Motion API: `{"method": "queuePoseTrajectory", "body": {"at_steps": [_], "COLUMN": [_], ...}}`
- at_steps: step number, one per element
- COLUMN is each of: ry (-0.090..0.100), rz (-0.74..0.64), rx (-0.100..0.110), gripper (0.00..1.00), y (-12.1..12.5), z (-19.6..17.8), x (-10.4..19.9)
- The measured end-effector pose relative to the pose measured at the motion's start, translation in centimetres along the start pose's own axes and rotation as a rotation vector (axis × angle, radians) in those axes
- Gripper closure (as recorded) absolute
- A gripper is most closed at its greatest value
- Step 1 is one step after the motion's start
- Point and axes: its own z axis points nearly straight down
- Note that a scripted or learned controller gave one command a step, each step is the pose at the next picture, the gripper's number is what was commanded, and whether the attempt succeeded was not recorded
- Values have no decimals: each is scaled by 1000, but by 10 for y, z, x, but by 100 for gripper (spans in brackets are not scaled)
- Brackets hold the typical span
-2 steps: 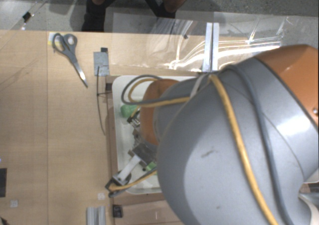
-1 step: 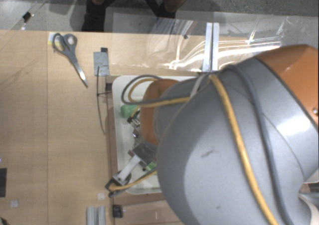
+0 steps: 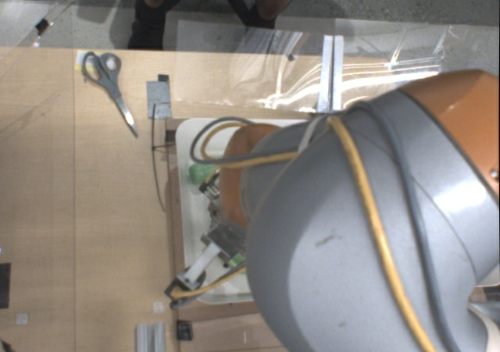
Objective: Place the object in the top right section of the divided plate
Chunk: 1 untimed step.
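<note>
- Grey arm [image 3: 367, 233] reached over the white bin [image 3: 181, 186] from the right and covered most of it, because the work lay directly beneath my wrist.
- Tool [image 3: 223, 240] hung low inside the bin, under the wrist; I judged this a working height for pick or release.
- Tool state: I could not tell whether it was released or clenched.
- Task object: one green piece [image 3: 201, 175] lay near the bin's left wall, apart from the tool; a second green piece [image 3: 234, 261] lay just beside the tool. I could not tell which was meant.
- Divided plate: I judged it to lie under the arm.
- Scissors [image 3: 109, 87] lay on the worktop [image 3: 78, 225], well apart from the bin.
</note>
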Motion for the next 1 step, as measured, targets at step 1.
{"method": "queuePoseTrajectory", "body": {"at_steps": [1], "ry": [0], "rz": [0], "rx": [0], "gripper": [0], "y": [0], "z": [0], "x": [0]}}
